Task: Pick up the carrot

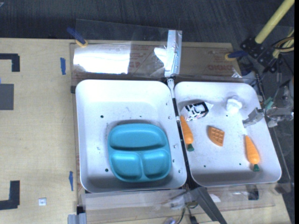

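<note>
Two orange carrots with green ends lie in the right bin [268,174]. One carrot [187,133] rests along the bin's left wall, pointing toward the front. The other carrot [252,152] lies near the right wall. A grey metal part that looks like my gripper [256,117] reaches over the right bin's right rim, just behind and above the right-hand carrot and apart from it. Its shape is unclear against the clutter there, and nothing is seen held in it.
The right bin also holds an orange waffle-like piece [216,136], a black-and-white item [197,109] and a white lump [233,105]. A blue divided plate [138,151] sits in the left bin [93,101]. Cables and a yellow pole [275,15] crowd the back right.
</note>
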`<state>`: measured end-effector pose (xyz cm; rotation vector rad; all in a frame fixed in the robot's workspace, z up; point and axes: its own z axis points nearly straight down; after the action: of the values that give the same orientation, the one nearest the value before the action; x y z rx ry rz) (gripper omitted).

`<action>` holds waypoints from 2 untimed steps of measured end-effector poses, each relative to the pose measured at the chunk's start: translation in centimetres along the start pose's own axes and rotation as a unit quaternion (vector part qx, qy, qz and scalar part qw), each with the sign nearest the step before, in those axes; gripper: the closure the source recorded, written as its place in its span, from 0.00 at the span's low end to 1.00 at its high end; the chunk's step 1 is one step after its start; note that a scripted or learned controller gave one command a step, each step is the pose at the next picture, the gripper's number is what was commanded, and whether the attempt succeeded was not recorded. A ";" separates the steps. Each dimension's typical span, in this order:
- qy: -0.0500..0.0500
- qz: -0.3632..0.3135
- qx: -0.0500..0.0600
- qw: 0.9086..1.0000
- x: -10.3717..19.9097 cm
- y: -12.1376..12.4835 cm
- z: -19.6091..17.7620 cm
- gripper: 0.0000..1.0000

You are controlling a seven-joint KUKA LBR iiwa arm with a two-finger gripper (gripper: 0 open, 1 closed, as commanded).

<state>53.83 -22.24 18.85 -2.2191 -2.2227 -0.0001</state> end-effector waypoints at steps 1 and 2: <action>-0.005 0.006 -0.017 1.000 0.1 -1.3 4.6 0.00; -0.007 -0.002 -0.024 1.000 0.1 -1.5 4.9 0.00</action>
<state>52.29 -22.12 13.94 -2.2457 -2.2570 -0.0381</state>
